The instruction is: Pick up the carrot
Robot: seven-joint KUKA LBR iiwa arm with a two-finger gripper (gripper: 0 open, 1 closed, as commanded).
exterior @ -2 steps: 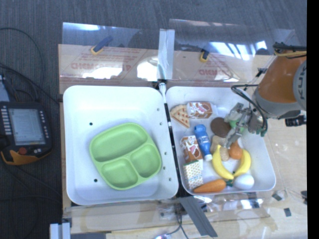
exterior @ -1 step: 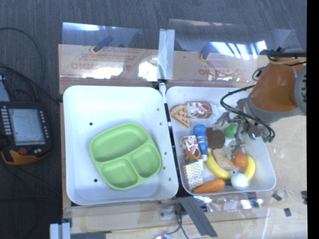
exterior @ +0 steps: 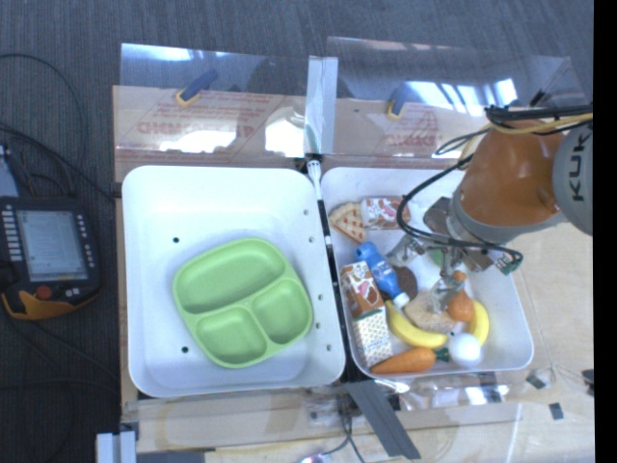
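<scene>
Carrot (exterior: 405, 361) in rt bin (exterior: 516, 355) w/ banana (exterior: 416, 330).

Readable text: just the arm's brand mark
On the grey arm (exterior: 578, 186) at the right edge, the letters "KU" stand sideways; print on the food packets is too small to read.

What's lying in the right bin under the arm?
The right bin holds a carrot, banana, blue bottle, snack packs and a white ball. The arm covers the bin's far right corner.
</scene>
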